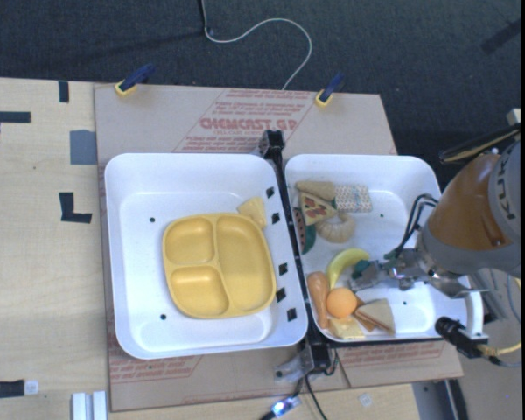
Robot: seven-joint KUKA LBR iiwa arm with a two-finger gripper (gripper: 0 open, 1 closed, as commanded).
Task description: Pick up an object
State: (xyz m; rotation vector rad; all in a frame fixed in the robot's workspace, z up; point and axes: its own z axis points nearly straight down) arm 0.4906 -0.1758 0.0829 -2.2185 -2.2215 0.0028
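From the overhead camera I see the gripper (365, 274) low in the right bin (417, 171), touching the banana's (346, 262) lower end; I cannot tell its state; the banana curves, its long axis running up-right from the orange (340, 304); a carrot (318, 292) lies just left of the orange, lengthwise toward the near rim; a sandwich wedge (378, 315) sits right of the orange; the yellow divided plate (217, 264) fills the left bin (131, 234).
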